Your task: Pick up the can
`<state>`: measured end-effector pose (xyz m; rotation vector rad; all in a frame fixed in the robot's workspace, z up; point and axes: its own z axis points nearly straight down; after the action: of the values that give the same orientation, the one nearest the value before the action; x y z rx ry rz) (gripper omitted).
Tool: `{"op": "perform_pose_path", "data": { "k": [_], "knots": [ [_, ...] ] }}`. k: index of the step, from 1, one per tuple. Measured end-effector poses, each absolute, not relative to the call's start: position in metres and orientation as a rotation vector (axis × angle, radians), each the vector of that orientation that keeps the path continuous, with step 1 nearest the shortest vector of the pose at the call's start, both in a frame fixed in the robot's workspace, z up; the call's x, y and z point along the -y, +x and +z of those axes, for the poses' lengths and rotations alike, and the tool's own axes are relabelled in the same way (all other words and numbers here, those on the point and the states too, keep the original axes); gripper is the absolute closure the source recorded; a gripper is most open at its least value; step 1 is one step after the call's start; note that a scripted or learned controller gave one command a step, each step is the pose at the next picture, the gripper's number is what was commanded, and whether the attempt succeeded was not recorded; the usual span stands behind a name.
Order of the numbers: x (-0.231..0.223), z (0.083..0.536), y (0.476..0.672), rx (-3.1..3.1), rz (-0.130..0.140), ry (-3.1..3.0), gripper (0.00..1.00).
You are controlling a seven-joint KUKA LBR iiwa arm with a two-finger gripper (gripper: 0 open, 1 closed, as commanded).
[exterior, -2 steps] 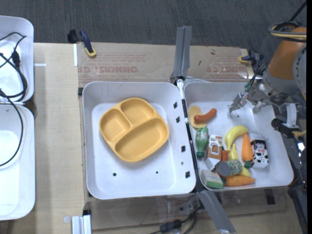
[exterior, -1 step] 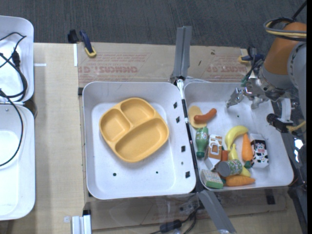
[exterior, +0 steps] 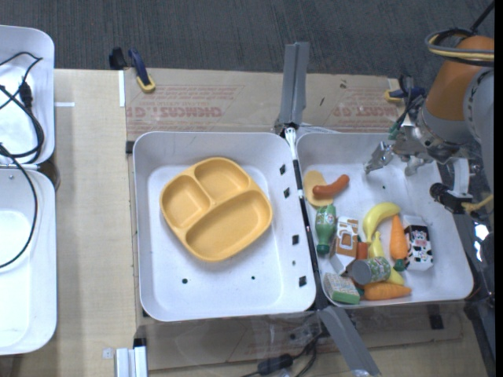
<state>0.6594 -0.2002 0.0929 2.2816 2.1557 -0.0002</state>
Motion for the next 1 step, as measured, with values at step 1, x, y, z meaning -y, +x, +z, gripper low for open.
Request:
{"op": "perform_pose_path", "data": {
  "k": [1],
  "knots": [
    [0.2002,0.0929,0.6594,-2.156,0.0,2.282,0.0]
  ]
}}
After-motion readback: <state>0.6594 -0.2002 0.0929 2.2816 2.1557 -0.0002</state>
